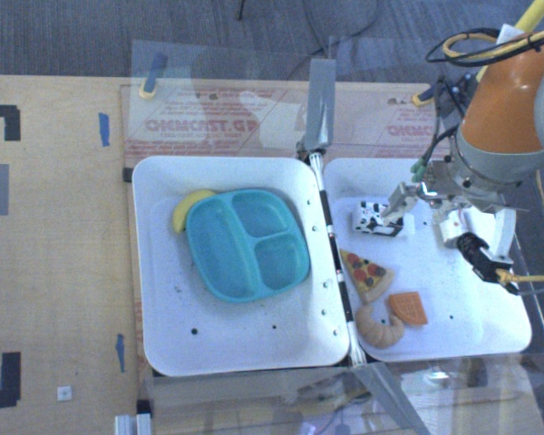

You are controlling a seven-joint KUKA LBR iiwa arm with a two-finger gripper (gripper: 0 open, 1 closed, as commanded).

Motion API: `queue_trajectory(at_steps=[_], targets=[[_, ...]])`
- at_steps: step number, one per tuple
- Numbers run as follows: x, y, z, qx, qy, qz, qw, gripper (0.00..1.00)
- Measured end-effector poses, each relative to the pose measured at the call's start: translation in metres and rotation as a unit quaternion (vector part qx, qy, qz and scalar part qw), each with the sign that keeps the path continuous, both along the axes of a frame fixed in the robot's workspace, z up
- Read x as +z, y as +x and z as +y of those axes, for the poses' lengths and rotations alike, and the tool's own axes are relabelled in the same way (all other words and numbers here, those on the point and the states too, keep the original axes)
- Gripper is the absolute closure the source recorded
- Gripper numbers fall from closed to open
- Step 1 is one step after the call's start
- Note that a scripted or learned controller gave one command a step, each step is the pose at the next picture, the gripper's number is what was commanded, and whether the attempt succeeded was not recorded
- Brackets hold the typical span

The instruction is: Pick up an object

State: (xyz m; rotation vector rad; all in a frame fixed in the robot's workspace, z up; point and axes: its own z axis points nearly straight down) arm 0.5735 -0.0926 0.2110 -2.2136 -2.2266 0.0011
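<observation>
Camera view: the bench point(54, 270) carries two white bins side by side. The left bin point(163, 333) holds a blue divided tray point(247, 243) near its centre, tilted slightly; a yellow piece point(187, 208) shows at the tray's upper left edge, partly hidden under it. The right bin point(490, 324) holds four items. A black-and-white block point(374, 218) lies near the bin's upper left corner. A pizza slice point(365, 275) lies along the left wall, below the block. A tan roll point(381, 328) sits at the lower left corner, with an orange cracker point(408, 308) touching its upper right side. The arm point(503, 107) enters over the upper right corner of the right bin. The gripper point(415, 196) hangs over the bin's upper middle, just right of the block; one finger point(401, 201) slants down toward the block's right edge. Whether the fingers are spread or closed cannot be determined, and contact with the block cannot be confirmed.
</observation>
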Motion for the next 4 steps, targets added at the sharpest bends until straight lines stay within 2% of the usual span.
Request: queue_trajectory(at_steps=[1, 2, 3, 4], targets=[[-0.109, 0.031, -0.003, 0.082, -0.0007, -0.002, 0.9966, 0.00], [-0.121, 0.079, -0.009, 0.122, 0.0074, 0.037, 0.9918, 0.00], [-0.122, 0.011, -0.020, 0.089, 0.0000, -0.004, 0.9960, 0.00], [-0.123, 0.072, -0.030, 0.132, -0.0013, -0.005, 0.9913, 0.00]])
